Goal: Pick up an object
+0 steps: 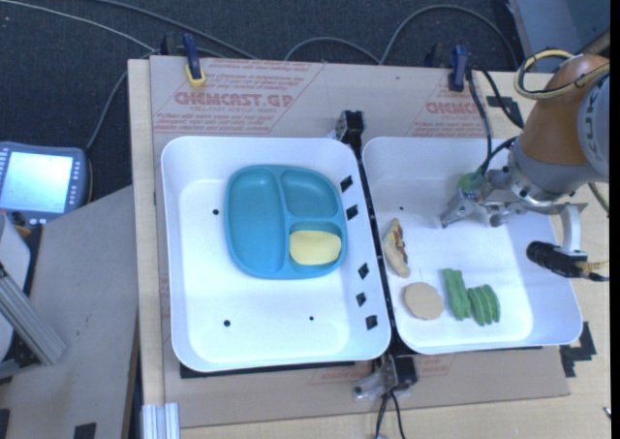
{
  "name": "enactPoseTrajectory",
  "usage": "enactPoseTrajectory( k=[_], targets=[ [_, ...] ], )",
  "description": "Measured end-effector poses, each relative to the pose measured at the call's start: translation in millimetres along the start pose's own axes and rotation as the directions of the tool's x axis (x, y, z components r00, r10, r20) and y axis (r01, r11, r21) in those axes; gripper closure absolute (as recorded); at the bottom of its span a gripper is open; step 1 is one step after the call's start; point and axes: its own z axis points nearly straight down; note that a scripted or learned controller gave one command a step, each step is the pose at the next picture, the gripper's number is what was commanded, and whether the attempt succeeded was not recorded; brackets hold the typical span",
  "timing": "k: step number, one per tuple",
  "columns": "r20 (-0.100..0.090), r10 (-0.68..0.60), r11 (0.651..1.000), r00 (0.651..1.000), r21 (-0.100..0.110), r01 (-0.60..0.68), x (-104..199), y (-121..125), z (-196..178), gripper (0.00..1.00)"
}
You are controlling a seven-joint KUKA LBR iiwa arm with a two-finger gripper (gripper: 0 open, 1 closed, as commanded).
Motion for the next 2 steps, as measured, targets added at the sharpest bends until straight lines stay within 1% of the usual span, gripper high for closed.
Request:
enactPoseTrajectory(
  k=[1, 2],
  targets=[
    [0.003, 0.000, 1.000, 1.000, -0.009, 0.000, -0.8, 2.3, -15.7, 1.00],
    [0.005, -0.002, 1.000, 1.000, -0.014, 0.002, 4.5, 10.9, -64.5, 1.00]
  ],
)
